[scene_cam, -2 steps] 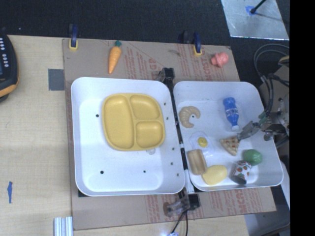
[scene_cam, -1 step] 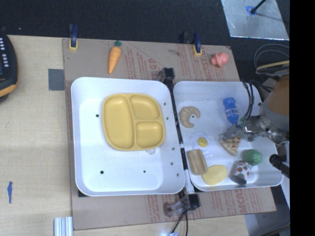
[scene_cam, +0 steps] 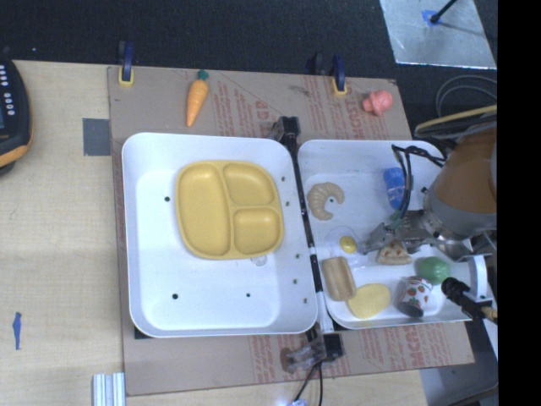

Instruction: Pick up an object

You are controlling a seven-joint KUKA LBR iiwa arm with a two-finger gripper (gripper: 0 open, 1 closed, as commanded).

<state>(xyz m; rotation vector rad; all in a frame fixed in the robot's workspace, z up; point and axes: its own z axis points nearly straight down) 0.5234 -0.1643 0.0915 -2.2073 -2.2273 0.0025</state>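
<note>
My gripper [scene_cam: 387, 237] is low inside the right bin [scene_cam: 363, 161], near its middle, with the grey and orange arm [scene_cam: 463, 184] reaching in from the right. A small tan piece [scene_cam: 394, 255] lies just under and in front of the gripper; whether they touch is unclear. Close by are a small yellow ball [scene_cam: 347, 244], a beige croissant [scene_cam: 325, 198] and a blue object [scene_cam: 394, 184]. Along the bin's front lie a brown bread slice [scene_cam: 337, 277], a yellow lemon shape [scene_cam: 369, 300], a patterned white cup [scene_cam: 417, 295] and a green item [scene_cam: 433, 269].
The left bin [scene_cam: 152, 294] holds a yellow divided plate [scene_cam: 228, 208]. An orange carrot [scene_cam: 196, 98] and a pink toy [scene_cam: 377, 101] lie on the cardboard behind the bins. A black device [scene_cam: 12, 112] sits at the far left edge.
</note>
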